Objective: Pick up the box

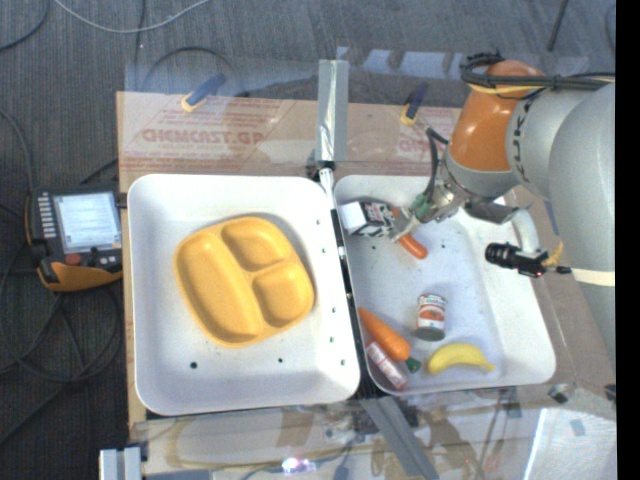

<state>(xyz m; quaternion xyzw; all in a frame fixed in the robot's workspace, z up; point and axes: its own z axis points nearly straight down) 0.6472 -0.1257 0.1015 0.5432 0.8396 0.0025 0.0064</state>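
The box (362,216) is small, white and dark with some red print, and lies in the far left corner of the right bin (520,318). My gripper (418,212) reaches down from the orange-banded wrist (488,136) and hangs just to the right of the box, low over the bin floor. A small orange carrot piece (413,246) lies right under and in front of the gripper. Nothing can be made out in the gripper's grasp.
The left bin (160,368) holds a yellow divided plate (245,278). Nearer in the right bin are a small can (431,316), a banana (460,359), a carrot (386,335) and a pinkish wrapped item (385,365). A black fitting (512,257) juts from the arm over the bin's right side.
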